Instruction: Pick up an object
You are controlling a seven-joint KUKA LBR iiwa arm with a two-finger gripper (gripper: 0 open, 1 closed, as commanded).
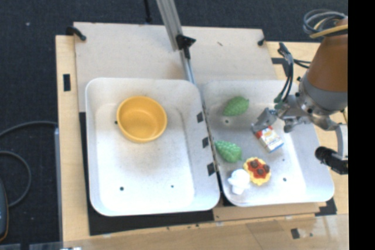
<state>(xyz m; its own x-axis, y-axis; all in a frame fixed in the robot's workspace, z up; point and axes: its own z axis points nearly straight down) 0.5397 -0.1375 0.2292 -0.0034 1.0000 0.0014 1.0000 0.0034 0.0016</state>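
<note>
My gripper (265, 121) hangs over the middle of the right bin (304, 184), reaching in from the right. Directly below and touching it in the picture lies a small white carton with red and blue print (270, 139); whether it is held cannot be made out. A green lumpy item (236, 106) rests to the gripper's left at the back of the bin. Another green item (228, 151) sits by the bin's left wall. A yellow piece with red spots (258, 171) and a white lump (238, 181) lie near the front.
The left bin (105, 184) holds a yellow bowl (141, 119) at its back. A slanted metal post (170, 9) rises behind the bins. Cables (287, 73) trail beside the arm at the right.
</note>
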